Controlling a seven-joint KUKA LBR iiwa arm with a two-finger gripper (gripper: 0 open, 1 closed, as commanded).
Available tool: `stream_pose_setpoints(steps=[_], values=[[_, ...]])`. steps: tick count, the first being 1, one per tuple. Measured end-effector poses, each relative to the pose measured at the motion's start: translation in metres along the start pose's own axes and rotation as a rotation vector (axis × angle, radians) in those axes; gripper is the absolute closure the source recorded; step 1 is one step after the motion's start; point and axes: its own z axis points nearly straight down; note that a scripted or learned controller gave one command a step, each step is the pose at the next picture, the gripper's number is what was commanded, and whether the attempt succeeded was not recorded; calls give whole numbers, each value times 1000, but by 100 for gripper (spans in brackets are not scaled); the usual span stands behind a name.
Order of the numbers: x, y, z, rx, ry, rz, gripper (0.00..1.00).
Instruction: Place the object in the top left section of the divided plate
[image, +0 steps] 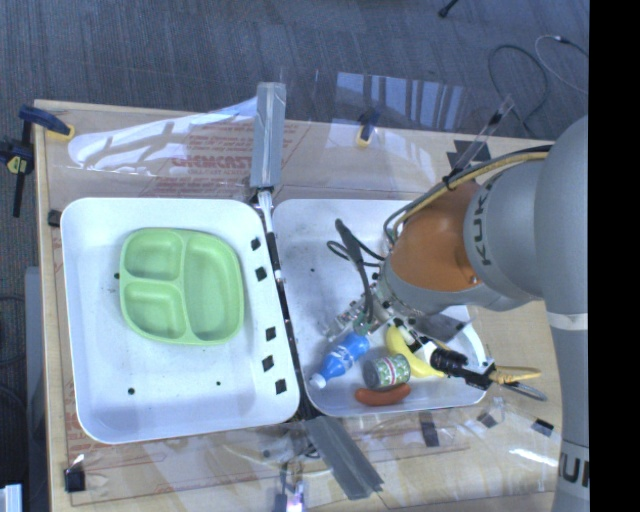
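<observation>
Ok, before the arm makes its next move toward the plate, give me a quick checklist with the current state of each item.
1. Green divided plate sits flat in the left bin: ok.
2. Its top left section is free to receive an object: ok.
3. Objects available in the right bin, namely blue bottle, small can, banana, red sausage-shaped item: ok.
4. Hand positioned over the pile in the right bin: ok.
5. Hand holding an object: cannot tell, the wrist hides it.
6. Object already placed on the plate: not ok, not yet done.
</observation>
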Motion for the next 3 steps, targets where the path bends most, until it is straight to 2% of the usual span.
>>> stream_pose_setpoints(steps=[1,2,3], values=[[124,21,-101,-2,-2,-143,100],[183,55,-101,-2,-2,-174,100],[134,27,-114,-1,-3,14,100]])
